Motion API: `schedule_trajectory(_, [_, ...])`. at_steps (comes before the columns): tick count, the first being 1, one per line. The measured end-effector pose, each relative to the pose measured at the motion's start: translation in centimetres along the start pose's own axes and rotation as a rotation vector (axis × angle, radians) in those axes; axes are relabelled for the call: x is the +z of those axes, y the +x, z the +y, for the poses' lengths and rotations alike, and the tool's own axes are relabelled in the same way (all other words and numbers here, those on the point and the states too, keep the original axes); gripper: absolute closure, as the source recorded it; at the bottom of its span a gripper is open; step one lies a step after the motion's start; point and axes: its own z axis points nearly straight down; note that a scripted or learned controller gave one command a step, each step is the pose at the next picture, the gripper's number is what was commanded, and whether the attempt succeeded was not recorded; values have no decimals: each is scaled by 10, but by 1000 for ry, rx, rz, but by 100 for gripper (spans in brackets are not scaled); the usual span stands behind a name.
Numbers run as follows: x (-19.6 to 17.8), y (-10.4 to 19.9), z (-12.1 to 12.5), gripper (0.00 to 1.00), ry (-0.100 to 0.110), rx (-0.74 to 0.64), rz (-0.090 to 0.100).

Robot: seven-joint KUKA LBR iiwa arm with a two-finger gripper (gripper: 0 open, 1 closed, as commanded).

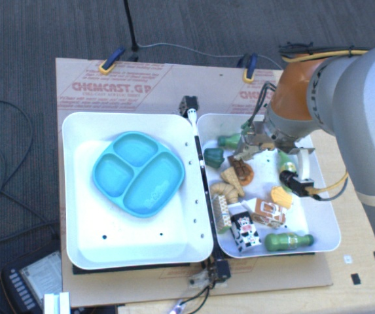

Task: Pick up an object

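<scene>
Camera view: left bin point(82, 241) holds a blue divided plate point(139, 173); jaw state unclear.

Left white bin point(82, 241) containing a blue three-compartment plate point(139, 173), tilted toward 2 o'clock. Brown board point(118, 87) beneath, printed in red, with clamps point(111, 60) at its 12 o'clock edge. Black cable point(4, 156) on grey carpet point(36, 25) at 9 o'clock.
</scene>
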Motion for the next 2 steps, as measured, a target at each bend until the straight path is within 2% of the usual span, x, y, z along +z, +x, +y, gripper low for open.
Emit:
schedule_trajectory(1, [-77,64,-41,100,27,-4,6])
schedule_trajectory(2, [-143,121,-50,100,26,-5,6])
